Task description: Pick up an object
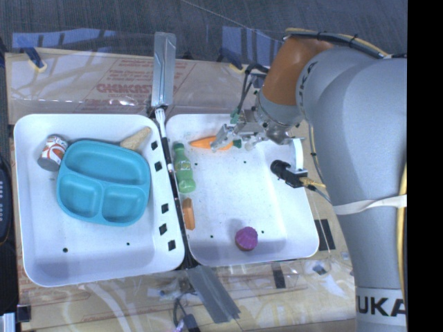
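My gripper hangs low over the far edge of the right bin, reaching in from the right. An orange carrot-shaped piece lies just to its left, and the piece's right end meets the gripper's tip. Whether the piece is held is unclear. A green bottle lies along the bin's left wall. Below it is a small orange stick. A purple round object sits near the front wall.
The left bin holds a blue divided tray, a small printed can at its upper left and a beige cone at the far wall. A divider ridge separates the bins. The grey arm covers the right side.
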`<state>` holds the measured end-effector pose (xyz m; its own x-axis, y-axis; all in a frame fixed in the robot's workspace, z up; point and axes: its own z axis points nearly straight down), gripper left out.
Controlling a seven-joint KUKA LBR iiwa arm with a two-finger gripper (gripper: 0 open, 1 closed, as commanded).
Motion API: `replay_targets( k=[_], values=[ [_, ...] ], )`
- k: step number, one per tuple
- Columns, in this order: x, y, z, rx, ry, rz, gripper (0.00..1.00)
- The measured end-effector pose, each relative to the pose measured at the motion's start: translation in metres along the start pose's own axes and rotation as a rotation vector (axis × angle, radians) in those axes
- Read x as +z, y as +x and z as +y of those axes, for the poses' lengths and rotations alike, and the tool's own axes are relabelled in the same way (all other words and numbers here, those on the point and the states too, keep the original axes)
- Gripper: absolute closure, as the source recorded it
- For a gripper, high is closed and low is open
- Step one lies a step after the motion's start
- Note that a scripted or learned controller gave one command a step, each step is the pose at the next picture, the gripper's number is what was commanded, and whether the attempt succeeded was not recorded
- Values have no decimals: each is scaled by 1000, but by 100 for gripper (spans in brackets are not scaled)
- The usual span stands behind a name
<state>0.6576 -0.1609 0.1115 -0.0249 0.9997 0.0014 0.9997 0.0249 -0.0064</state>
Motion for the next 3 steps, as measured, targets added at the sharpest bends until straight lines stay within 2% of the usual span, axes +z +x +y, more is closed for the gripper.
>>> replay_targets(
  k=[1, 2, 3],
  values=[
    [20, 50, 0, -415, -3, -2, 0],
    [-85, 83, 3, -805, -12, -9, 0],
    [1, 70, -20, -1061, -12, -11, 0]
  ],
)
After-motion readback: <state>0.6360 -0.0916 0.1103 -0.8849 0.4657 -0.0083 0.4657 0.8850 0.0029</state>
